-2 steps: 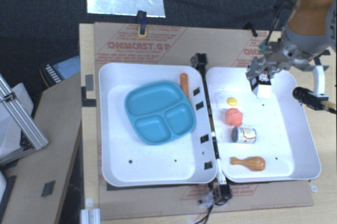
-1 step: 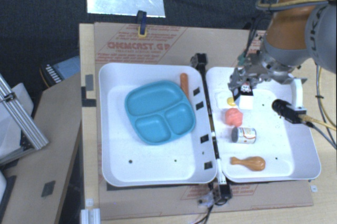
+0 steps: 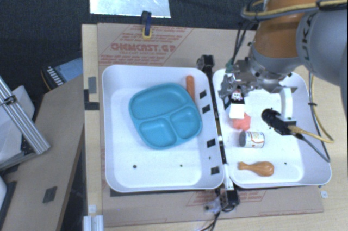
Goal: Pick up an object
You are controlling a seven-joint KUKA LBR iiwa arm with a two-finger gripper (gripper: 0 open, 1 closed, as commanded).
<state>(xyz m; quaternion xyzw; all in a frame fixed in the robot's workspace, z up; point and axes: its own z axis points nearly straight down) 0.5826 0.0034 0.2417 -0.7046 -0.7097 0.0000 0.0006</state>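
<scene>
Cardboard (image 3: 141, 46) covers the bench under two white bins. The grey arm (image 3: 321, 39) reaches in over the right bin (image 3: 312, 159) and carries the pincer (image 3: 235, 93) low above that bin's far left corner. At this slant the wrist hides how the pincer is set, so I cannot tell whether it is open or closed, or whether it has hold of anything.

The nearest candidate is a white block (image 3: 236, 111). It lies just beside the pincer on the side toward the bench's near edge, and it may be touching the tip, though I cannot be sure. The block looks roughly square, so it gives no clear long axis to line up with. A pink lump (image 3: 243, 121) sits against the block's near side, touching it or tucked partly under it.

A small can (image 3: 252, 139) lies on its side further from the pincer along the same line. Beyond that is a brown drumstick shape (image 3: 257, 168), which lies crosswise with its thick end pointing away from the divider.

A blue plate (image 3: 165, 116) and an orange stick (image 3: 190, 86) sit in the left bin (image 3: 109, 116), across the divider from the pincer and well apart from it.

In my judgement the move depends on a short shift toward the near edge and then a straight drop onto the block. The main risk is that the pink lump gets caught in the same grasp.
</scene>
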